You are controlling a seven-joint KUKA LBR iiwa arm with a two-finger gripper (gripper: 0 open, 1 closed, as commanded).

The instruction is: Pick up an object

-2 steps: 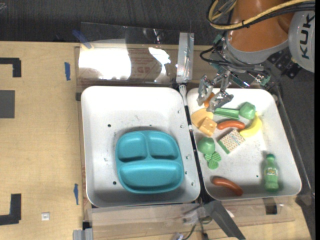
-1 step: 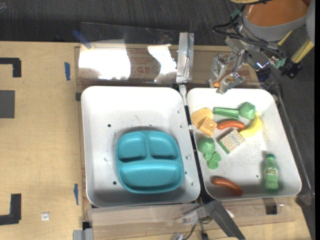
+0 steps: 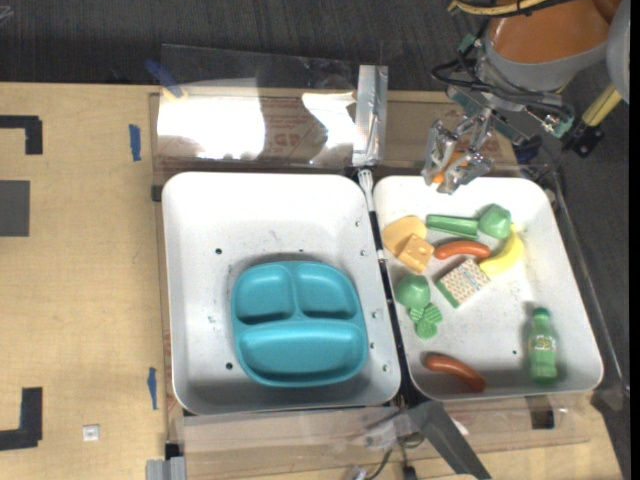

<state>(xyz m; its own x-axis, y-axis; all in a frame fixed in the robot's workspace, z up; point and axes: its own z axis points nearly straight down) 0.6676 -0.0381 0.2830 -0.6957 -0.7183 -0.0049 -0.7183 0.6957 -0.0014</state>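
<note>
My gripper (image 3: 452,171) hangs above the far edge of the right bin (image 3: 572,298), with nothing visible between its fingers. Below it in that bin lie an orange cheese wedge (image 3: 409,241), a green vegetable with a long stem (image 3: 470,222), a red-orange sausage (image 3: 460,250), a yellow banana (image 3: 505,255) and a checkered cracker box (image 3: 463,282). Further forward sit a green leafy piece (image 3: 415,300), a green bottle (image 3: 541,344) and a red sausage (image 3: 453,369).
The left bin (image 3: 190,228) holds a teal divided plate (image 3: 297,320). A clear plastic sheet (image 3: 270,118) lies behind the bins. Cables and the arm's orange band (image 3: 545,18) crowd the upper right.
</note>
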